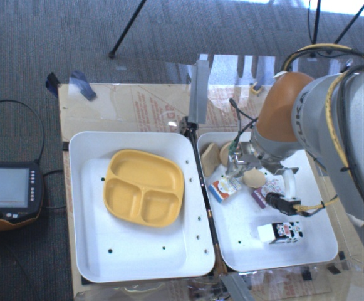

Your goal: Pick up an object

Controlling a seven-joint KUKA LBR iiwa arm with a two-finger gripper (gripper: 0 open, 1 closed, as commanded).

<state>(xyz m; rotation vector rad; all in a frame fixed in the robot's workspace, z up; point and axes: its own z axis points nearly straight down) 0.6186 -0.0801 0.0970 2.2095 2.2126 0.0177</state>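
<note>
**Robot arm low over the crowded right bin**

The gripper (237,165) sits near the right bin's (322,243) upper left corner; whether it grasps anything cannot be told. Just beside it lie a small carton (222,189), a tan round object (254,179) and a purple item (259,198). A black-and-white carton (281,232) lies apart, with bare floor around it. The left bin (94,256) holds a yellow divided plate (145,187), with wide margins.

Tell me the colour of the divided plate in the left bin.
Yellow. The plate shows clearly in the camera view, lying in the left bin.
</note>
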